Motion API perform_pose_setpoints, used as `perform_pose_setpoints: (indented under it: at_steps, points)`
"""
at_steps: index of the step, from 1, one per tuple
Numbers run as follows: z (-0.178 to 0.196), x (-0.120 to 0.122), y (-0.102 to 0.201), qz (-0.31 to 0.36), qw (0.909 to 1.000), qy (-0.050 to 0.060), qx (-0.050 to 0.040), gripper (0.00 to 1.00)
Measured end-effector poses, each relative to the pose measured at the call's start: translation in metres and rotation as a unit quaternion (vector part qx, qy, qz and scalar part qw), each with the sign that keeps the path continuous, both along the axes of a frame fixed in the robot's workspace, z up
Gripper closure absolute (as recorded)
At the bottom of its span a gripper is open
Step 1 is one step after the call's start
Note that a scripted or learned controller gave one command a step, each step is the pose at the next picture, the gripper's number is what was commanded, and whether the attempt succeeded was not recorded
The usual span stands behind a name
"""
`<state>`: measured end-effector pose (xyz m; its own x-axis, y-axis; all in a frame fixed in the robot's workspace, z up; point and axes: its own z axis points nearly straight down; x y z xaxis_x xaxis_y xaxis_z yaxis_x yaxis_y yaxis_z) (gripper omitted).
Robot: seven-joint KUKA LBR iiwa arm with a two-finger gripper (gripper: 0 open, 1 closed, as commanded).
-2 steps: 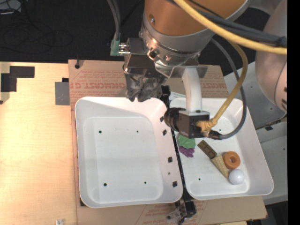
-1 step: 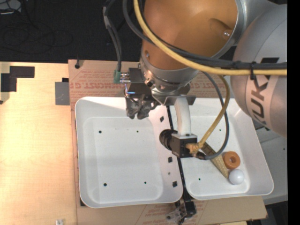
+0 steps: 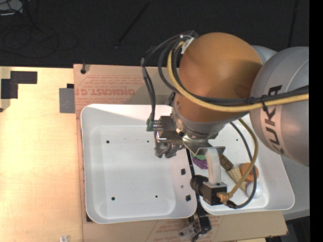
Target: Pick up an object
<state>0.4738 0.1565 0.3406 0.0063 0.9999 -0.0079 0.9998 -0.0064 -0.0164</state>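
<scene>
Pale wood bench (image 3: 35, 160) carries two white bins. Left bin (image 3: 96, 185) sits beside the right bin (image 3: 282, 195). Grey arm (image 3: 282, 115) with its orange band (image 3: 217, 79) hangs over their shared edge. Gripper (image 3: 165, 147) is low by that edge; whether it grips anything cannot be told. Small objects (image 3: 245, 174), orange, tan and purple, lie in the right bin.

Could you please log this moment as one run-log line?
arm: over the bins' divide | tool: low at left bin's right edge | right bin: small objects | grasp: not visible
</scene>
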Motion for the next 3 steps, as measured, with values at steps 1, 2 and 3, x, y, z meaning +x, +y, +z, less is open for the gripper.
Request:
perform_pose_setpoints:
  at_steps: [1, 2, 3]
  points:
    - [-0.067, 0.001, -0.055, 0.000, 1.0000, -0.003, 0.0020, 1.00]
    - [0.081, 0.003, -0.056, 0.004, 0.9999, -0.015, 0.0055, 1.00]
    - [0.066, 0.002, -0.193, -0.004, 1.0000, -0.007, 0.0022, 1.00]
